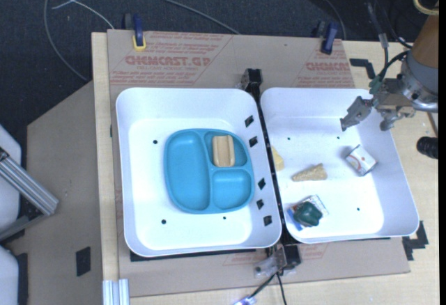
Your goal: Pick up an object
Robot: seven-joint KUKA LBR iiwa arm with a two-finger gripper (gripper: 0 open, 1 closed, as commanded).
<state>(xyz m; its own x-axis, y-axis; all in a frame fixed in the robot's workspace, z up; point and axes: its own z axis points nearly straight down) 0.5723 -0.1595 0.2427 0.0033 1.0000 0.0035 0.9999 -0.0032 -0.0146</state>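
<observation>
The two-finger metal end effector (368, 113) hangs spread wide and holding nothing over the right white bin's (397, 206) upper part; below it lie a small white-and-red packet (360, 159), tan wedge (309, 173) and green-filled bag (306, 212)

Cut off at the right edge of the frame: the arm (426, 67) behind the claw (368, 114); half hidden behind the divider between the bins: a yellowish piece (277, 158); too small to identify: the green wrapped item (306, 213), lower right bin.
</observation>
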